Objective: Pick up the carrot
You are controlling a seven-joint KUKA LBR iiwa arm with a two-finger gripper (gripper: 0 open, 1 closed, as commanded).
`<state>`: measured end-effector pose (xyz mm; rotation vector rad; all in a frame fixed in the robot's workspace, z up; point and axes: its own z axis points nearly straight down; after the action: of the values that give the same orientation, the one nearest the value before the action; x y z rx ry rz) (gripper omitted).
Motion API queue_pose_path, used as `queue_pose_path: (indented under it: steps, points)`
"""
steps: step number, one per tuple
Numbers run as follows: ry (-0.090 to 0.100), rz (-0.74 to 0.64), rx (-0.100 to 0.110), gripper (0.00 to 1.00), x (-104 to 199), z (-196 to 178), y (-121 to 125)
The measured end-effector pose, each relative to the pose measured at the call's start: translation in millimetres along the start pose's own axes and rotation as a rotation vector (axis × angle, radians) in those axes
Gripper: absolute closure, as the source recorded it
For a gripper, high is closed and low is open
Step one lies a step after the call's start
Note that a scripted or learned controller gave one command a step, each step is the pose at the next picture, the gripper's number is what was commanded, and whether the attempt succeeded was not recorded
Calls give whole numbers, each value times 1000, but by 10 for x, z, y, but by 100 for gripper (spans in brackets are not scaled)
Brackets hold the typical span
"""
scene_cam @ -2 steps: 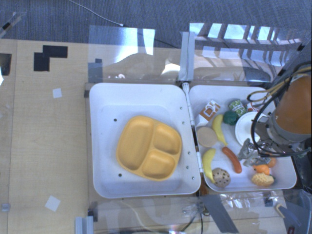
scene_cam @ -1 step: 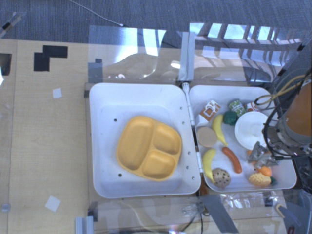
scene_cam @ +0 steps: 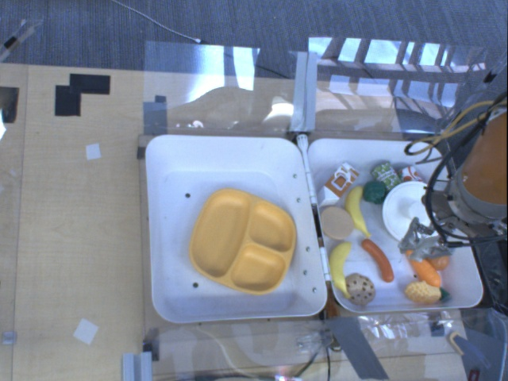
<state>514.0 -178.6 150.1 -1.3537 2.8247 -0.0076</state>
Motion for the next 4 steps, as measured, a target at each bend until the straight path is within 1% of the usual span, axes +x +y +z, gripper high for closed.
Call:
queue_pose_path:
  steps: [1, 2, 3, 4]
  points:
    - [0, 42, -2, 100, -208, -206, 299]
    - [3, -41, -6, 100, 282, 279, 64]
    - [1, -163, 1, 100, -212, 588, 230]
    - [1, -47, 0, 100, -46, 198, 148]
